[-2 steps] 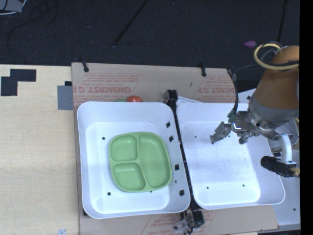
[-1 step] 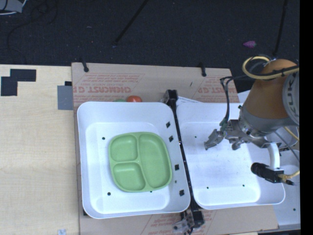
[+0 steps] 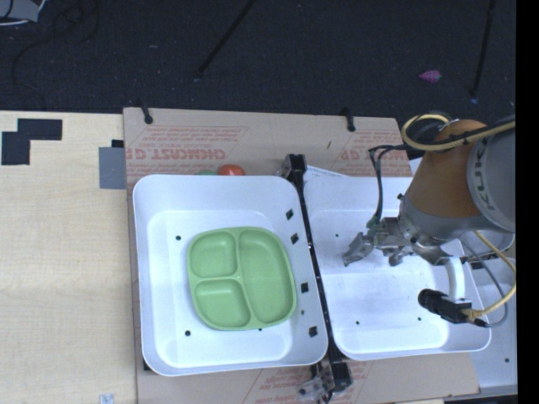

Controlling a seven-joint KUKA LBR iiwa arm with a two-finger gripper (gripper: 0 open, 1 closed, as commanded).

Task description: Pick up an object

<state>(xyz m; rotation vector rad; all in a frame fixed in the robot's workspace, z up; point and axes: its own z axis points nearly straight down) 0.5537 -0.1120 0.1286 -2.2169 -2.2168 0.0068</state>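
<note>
A pale wooden tabletop is seen at the far left, with dark patches near its upper edge. A cardboard sheet printed with red lettering lies under two white bins set side by side.

The left bin holds a plate, the only loose thing seen inside either bin. The plate is light green, roughly a rounded square, and is divided by raised ridges into three compartments: two smaller ones on its left side and one larger one on its right. It lies flat on the bin floor, about in the middle, turned slightly askew to the bin walls. Its surface looks plain and matte, with a soft rim all round. Behind the back wall of this bin, a small red-orange object is partly seen on the cardboard.

A black divider runs between the bins. The right bin shows a bare white floor with a few small dark marks.

The gripper is lowered over the right bin, close to its floor, well apart from the plate. The jaws are seen parted slightly, with nothing between them. Behind it, the orange band and grey arm reach in from the right, with cables looped beside them.
</note>
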